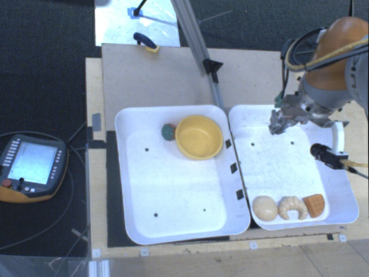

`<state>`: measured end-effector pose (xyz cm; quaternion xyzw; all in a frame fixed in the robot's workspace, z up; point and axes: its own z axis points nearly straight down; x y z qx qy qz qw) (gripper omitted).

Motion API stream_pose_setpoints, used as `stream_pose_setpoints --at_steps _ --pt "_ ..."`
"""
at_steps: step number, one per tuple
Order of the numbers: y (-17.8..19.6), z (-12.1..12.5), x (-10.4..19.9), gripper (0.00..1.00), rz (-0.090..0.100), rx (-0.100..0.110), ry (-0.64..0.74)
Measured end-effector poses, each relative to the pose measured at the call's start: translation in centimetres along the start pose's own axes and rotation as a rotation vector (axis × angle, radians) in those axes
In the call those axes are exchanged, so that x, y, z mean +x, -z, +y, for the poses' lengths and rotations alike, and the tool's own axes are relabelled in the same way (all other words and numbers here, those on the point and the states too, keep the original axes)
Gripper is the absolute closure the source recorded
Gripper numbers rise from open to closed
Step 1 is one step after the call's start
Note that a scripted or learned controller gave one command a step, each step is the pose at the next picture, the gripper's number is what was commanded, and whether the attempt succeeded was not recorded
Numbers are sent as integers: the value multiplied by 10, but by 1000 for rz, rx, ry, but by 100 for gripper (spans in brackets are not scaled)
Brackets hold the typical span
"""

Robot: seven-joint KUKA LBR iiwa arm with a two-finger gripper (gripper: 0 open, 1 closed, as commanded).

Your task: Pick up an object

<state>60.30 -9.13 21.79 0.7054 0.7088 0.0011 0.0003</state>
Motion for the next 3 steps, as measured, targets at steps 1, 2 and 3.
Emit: stream_pose_setpoints --at_steps 1,2,3 --pt "7 -2 44 100 0 1 -1" --pt "15 -4 91 100 0 1 0" --pt "23 -1 148 100 0 1 1"
